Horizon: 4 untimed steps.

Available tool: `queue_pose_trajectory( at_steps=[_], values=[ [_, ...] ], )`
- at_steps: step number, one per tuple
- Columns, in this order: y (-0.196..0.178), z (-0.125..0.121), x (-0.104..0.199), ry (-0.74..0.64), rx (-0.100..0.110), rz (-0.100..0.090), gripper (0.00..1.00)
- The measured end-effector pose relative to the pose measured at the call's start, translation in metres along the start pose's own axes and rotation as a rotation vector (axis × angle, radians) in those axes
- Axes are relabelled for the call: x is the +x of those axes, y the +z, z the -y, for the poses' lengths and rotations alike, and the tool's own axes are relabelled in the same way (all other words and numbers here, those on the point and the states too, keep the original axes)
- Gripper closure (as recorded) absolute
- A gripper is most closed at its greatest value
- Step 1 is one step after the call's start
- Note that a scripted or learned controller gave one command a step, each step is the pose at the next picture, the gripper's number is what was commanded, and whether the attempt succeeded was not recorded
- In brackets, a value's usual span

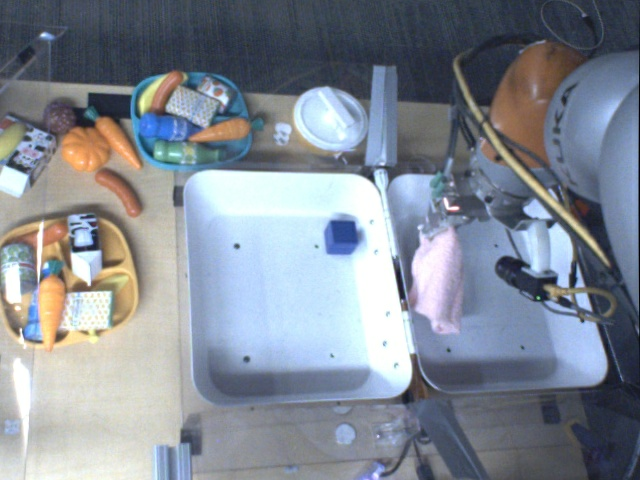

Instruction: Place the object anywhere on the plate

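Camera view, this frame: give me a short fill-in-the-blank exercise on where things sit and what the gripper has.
1. The blue cube lies in the ____ bin.
2. The cloth hanging from the gripper is ____ in colour.
3. That cloth hangs over the ____ bin.
4. The white lidded container stands on the bench beyond the ____ bin.

Missing words: left; pink; right; left
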<state>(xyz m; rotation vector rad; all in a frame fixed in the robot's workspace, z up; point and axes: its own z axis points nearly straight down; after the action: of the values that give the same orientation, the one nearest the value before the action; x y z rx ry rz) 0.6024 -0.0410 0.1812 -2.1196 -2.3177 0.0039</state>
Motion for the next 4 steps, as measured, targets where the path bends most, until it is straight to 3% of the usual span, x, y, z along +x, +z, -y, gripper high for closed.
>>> queue_pose_trajectory(
  at_steps=[1, 3, 4],
  values=[
    [-0.04, -0.002, 0.001, -0.009, -0.001, -0.001, 1.0],
    [-0.02, 0.029, 0.102, -0.813, -0.001, -0.002, 1.0],
    [-0.018, 0.032, 0.154, -1.211, -0.003, -0.001, 1.0]
  ],
)
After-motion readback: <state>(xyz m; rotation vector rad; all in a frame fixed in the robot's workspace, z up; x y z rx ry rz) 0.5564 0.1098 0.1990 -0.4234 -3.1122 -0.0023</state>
